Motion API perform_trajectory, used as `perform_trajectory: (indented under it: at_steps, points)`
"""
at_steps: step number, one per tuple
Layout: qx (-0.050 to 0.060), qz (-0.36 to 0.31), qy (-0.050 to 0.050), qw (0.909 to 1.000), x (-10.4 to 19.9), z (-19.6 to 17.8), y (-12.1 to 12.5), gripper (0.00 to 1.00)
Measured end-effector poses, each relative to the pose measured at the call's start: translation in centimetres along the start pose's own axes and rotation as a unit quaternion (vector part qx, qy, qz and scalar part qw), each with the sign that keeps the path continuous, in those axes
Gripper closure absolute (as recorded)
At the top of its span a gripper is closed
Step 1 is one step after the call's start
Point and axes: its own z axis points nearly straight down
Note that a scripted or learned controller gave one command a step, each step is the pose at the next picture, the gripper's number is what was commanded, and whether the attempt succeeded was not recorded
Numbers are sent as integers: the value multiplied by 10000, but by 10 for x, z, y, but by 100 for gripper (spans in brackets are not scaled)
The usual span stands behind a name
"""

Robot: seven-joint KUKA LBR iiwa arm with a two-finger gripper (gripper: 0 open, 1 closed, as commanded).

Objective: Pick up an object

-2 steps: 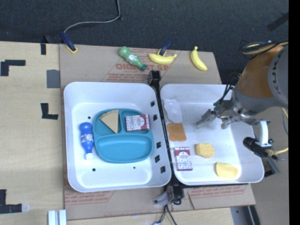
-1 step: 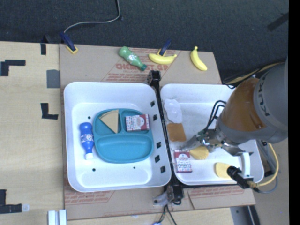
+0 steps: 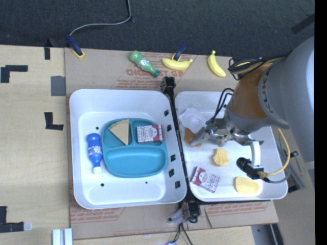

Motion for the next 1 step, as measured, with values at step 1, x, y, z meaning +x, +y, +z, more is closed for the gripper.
perform_trajectory:
  at_steps: [1]
  points:
    - [-3,3,-5,10000,-12,0,-31,0]
